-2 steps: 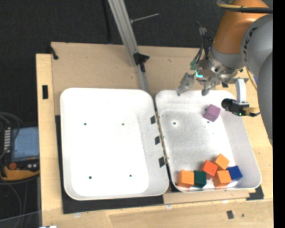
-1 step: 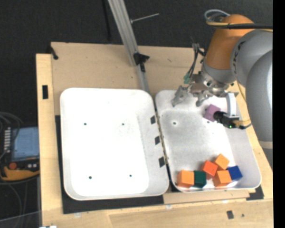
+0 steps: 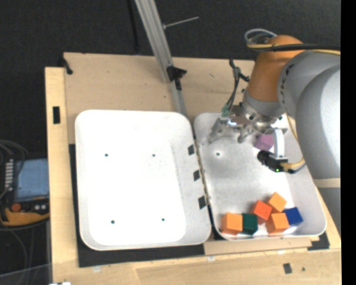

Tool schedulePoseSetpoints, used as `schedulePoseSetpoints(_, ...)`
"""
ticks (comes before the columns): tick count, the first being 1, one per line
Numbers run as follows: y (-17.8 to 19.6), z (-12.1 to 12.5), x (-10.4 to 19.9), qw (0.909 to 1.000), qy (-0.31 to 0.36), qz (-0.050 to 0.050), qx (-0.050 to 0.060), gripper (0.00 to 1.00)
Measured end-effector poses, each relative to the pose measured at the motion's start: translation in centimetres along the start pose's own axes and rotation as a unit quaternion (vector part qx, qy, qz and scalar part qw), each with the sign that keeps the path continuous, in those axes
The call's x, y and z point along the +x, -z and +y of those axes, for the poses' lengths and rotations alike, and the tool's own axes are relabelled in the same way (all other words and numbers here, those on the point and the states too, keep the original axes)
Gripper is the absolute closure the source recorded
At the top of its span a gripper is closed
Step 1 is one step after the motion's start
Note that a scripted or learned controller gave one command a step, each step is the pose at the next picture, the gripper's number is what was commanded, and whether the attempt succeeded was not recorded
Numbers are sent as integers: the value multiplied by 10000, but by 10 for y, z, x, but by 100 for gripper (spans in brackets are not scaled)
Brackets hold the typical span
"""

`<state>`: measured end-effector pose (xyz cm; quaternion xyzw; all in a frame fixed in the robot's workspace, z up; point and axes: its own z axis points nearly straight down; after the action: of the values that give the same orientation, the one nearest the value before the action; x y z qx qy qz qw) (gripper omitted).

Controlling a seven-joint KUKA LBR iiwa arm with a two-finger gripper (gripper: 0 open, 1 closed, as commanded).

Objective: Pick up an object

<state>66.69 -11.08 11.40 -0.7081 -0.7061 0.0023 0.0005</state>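
The grey KUKA arm (image 3: pixel 311 111) reaches in from the right, its orange band (image 3: pixel 270 70) above the wrist, and the gripper (image 3: pixel 230 130) hangs over the far end of the right bin (image 3: pixel 225 177), near that bin's far left corner. Its two metal fingers (image 3: pixel 216 129) stand spread apart, with only bare white bin floor showing between them, so the gripper is released and grasps nothing. A purple block (image 3: pixel 264 141) lies just beside the gripper on its right, partly hidden under the wrist; whether it touches the wrist parts I cannot tell. The other objects are bunched at the near end of the same bin, well apart from the gripper: an orange block (image 3: pixel 232 222) touching a green block (image 3: pixel 250 222), a darker red-orange block (image 3: pixel 263 209) just behind them, two more orange blocks (image 3: pixel 277 202) and (image 3: pixel 278 221) to the right, and a blue block (image 3: pixel 293 216) at the right end of the cluster. The left bin (image 3: pixel 133 177) lies alongside, the two bins' rims nearly meeting. A slanted metal rail (image 3: pixel 157 40) runs from the top of the view down to the gap between the bins.
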Motion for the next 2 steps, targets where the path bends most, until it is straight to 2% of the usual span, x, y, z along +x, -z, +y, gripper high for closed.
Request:
schedulePoseSetpoints(1, -17, 0, -2, 10000, -9, -6, -12, 0)
schedulePoseSetpoints(2, -4, 1, -2, 10000, -23, 2, -37, 100)
